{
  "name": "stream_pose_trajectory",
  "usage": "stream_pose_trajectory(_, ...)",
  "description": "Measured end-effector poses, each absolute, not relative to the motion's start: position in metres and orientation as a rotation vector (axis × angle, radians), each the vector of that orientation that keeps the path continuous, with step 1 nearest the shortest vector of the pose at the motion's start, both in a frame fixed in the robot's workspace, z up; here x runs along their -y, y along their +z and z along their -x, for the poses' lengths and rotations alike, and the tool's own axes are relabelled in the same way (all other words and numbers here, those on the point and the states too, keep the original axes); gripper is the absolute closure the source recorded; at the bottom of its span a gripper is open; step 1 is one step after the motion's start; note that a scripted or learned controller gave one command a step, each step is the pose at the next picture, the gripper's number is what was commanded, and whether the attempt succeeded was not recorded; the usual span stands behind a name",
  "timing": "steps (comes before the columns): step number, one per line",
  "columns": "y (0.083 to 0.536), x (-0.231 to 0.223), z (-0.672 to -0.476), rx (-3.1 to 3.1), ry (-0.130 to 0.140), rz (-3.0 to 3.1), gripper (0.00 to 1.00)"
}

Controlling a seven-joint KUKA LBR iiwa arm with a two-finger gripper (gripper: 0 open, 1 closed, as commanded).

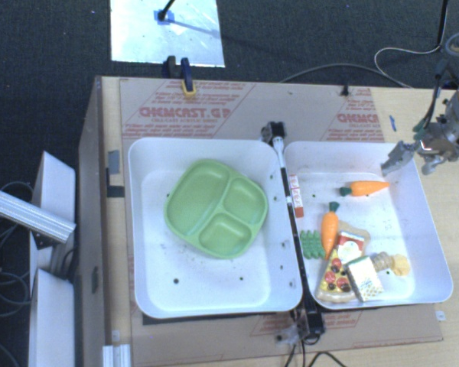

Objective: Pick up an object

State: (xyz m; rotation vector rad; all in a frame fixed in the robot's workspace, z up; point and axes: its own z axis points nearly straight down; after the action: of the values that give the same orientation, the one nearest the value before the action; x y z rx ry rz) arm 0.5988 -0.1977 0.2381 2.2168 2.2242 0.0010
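1. So far nothing is being held: the gripper (402,157) is being kept above the far right corner of the right bin (436,270), and its jaws are being shown spread apart with nothing between them.
2. Judging by that, the pick is being counted as not yet begun; the descent, the closing and the lift are all being left to do.
3. Candidate objects are being offered in the right bin: a small carrot (365,188) is lying just below the gripper, and it is being judged the nearest choice.
4. A second carrot (330,232) is lying toward the middle of the bin, with a green piece (311,245) touching its left side.
5. A pizza slice (338,275), a small box (365,277) and a yellowish item (398,264) are being crowded together at the near edge, so a clean grasp there is being judged harder.
6. A green divided plate (216,207) is resting alone in the left bin (157,297), well apart from the gripper.
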Motion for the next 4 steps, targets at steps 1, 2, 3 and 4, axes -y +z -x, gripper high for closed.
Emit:
stream_pose_trajectory(1, 0.109, 0.206, -0.617, -2.226, -0.001, -2.220, 0.00)
stream_pose_trajectory(2, 0.085, 0.145, -0.668, -2.227, 0.005, -2.214, 0.00)
stream_pose_trajectory(3, 0.085, 0.115, -0.669, -2.227, 0.003, -2.215, 0.00)
stream_pose_trajectory(4, 0.085, 0.090, -0.610, -2.223, 0.001, -2.219, 0.00)
